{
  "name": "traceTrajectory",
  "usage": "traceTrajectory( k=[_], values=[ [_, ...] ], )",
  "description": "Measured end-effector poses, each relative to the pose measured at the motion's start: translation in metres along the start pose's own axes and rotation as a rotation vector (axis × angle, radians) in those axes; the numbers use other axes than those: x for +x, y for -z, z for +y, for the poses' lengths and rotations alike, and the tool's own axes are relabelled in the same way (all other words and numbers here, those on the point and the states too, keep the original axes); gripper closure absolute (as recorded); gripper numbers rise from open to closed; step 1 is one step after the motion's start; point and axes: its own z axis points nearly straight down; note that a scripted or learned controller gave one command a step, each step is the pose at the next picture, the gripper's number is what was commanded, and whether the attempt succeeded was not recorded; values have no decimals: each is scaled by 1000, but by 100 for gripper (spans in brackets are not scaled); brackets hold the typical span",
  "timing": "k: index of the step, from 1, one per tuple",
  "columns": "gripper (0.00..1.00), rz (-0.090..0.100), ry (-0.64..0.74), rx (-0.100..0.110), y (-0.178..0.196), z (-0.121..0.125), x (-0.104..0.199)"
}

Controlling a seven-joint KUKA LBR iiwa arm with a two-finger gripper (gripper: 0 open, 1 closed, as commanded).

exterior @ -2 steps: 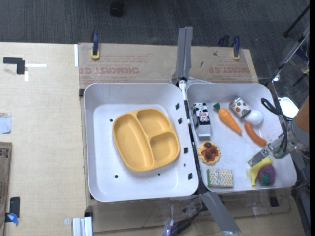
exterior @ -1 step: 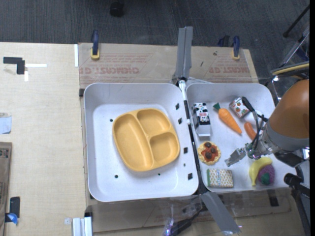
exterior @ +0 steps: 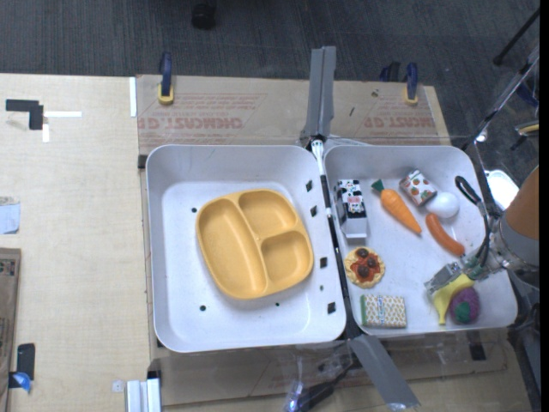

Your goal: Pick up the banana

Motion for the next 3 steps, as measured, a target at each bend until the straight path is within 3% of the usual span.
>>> traceTrajectory(
  k=[1, 2, 3],
  values=[
    [100, -1, 1, -1, 9, 1, 0],
    [0, -1, 0, -1, 9, 1, 0],
    [0, -1, 17, 0, 0, 8, 21]
  ],
)
